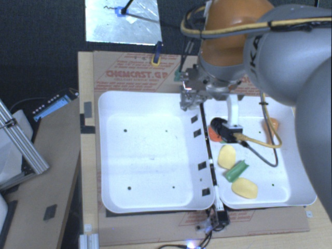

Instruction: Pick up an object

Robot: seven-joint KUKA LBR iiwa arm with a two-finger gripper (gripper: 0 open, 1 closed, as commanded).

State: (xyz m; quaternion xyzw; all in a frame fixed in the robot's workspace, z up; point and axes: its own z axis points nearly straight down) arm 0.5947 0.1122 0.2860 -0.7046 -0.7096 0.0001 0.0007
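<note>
Gripper point(190, 96) above bin divider point(206, 160); open or closed, can't tell.
Green block point(236, 170), below-right of it in view: likely light and rigid; pinch across narrow sides.

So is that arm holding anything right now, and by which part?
It cannot be told: the end effector hangs over the dividing wall, its grip too blurred to read.
</note>
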